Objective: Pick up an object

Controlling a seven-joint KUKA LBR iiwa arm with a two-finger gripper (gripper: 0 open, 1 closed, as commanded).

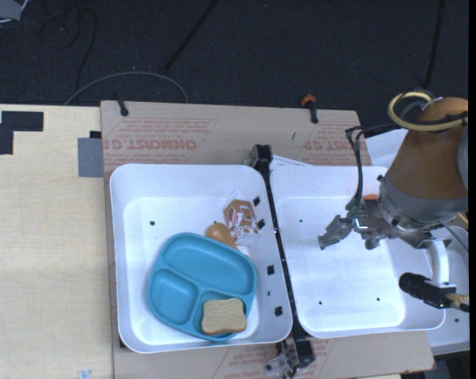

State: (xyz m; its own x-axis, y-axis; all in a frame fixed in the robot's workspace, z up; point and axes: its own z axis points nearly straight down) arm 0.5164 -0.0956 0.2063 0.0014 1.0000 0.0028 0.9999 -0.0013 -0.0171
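Observation:
The left bin (pixel 135 212) holds a blue divided plate (pixel 192 279) with a slice of toast (pixel 223 317) resting in its near corner. Behind the plate lie a small orange piece (pixel 219 233) and a clear packet with a brown printed snack (pixel 241 215). My gripper (pixel 338 233) hangs over the middle of the right bin (pixel 344 314), fingers spread open and pointing left, with nothing between them. It is well apart from all the objects in the left bin.
A black divider (pixel 274 247) runs between the two bins. The arm's orange band and grey wrist (pixel 423 172) stand over the right bin's far right side. Cardboard (pixel 190 136) lies under the bins, and a wooden bench top (pixel 40 251) stretches to the left.

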